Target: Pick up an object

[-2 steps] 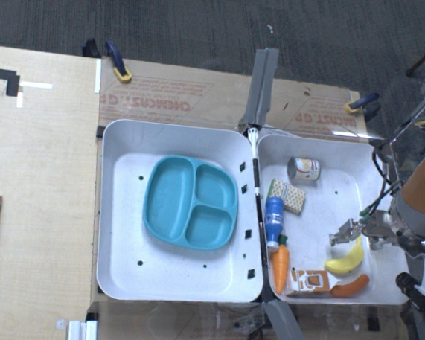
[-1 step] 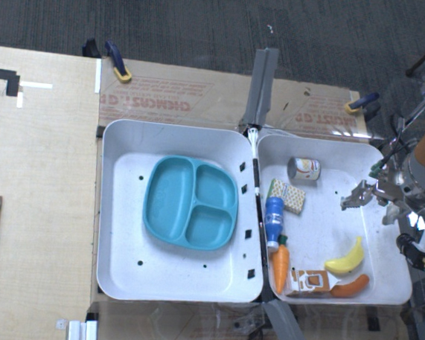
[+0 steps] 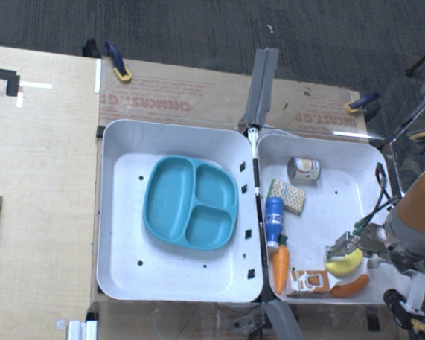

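The right bin (image 3: 326, 150) holds several objects. A yellow banana (image 3: 345, 264) lies near its front right corner, with an orange-red sausage (image 3: 349, 287) just in front of it and a small orange-and-white box (image 3: 309, 282) to their left. An orange carrot (image 3: 280, 266) and a blue bottle (image 3: 273, 220) lie along the bin's left wall. A checked sponge-like block (image 3: 288, 195) and a small tin can (image 3: 304, 169) sit farther back. My gripper (image 3: 342, 247) reaches in from the right and hangs right over the banana's back edge.
The left bin (image 3: 114, 216) carries a blue divided plate (image 3: 191, 202). A grey divider post (image 3: 261, 88) rises between the bins at the back. Cables (image 3: 381, 191) hang along the right bin's right wall. The arm's orange band (image 3: 424, 204) is at the right edge.
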Robot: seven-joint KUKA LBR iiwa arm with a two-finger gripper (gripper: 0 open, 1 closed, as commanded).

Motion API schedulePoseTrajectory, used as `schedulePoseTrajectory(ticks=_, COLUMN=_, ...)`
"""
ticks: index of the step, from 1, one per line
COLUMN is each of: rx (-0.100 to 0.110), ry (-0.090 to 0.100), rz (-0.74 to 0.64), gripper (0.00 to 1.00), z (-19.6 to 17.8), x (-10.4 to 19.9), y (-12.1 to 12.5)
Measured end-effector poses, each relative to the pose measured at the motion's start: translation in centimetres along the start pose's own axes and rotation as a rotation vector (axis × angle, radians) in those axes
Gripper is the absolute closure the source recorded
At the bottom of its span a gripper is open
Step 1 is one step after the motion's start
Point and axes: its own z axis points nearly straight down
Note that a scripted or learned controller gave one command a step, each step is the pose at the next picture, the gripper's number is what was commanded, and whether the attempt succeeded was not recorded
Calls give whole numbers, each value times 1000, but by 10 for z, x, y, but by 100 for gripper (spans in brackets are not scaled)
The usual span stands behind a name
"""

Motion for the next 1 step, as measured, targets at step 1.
schedulePoseTrajectory(ticks=1, rx=4, ry=0, rz=2, gripper=100, z=-6, x=0, y=0)
